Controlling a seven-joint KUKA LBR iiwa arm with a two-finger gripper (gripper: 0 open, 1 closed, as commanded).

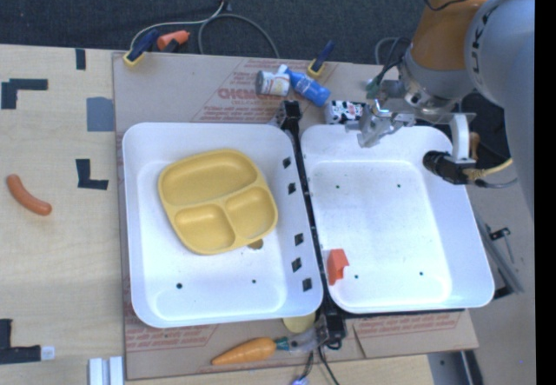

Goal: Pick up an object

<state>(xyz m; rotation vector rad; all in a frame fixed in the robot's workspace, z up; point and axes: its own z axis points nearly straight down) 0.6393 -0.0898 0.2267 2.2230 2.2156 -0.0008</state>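
Yellow three-compartment plastic plate lies in left white bin. Small orange block at right white bin's near-left corner. Grey arm bends in from right; gripper over far rim, state unreadable.

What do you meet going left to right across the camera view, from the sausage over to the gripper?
Sausage → yellow plate → orange block → gripper.
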